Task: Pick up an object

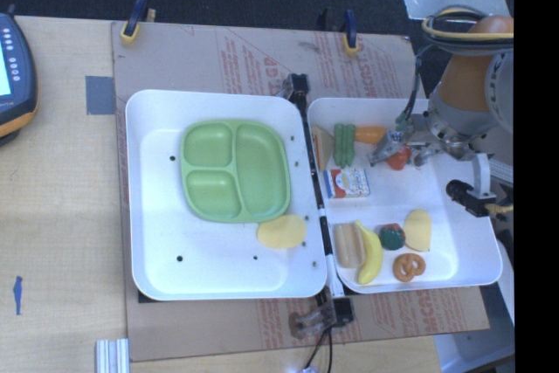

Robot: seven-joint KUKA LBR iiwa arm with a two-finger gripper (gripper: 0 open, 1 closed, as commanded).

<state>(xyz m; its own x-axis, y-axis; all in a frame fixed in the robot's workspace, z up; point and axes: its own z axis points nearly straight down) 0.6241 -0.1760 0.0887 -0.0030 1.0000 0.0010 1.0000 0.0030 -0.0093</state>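
Gripper (pixel 397 151) is lowered over a small red object (pixel 399 159); finger state cannot be told.
Grasping is judged underway; closing and lifting beside the orange carrot (pixel 370 134) are needed.

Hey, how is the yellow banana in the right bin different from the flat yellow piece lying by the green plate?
The curved yellow banana is long and narrow; the flat pale yellow piece is a broad rounded blob. The banana lies in the right white bin among other toy foods, touching a tan bun-like piece; the flat piece lies in the left white bin against the green divided plate. Both are yellow.
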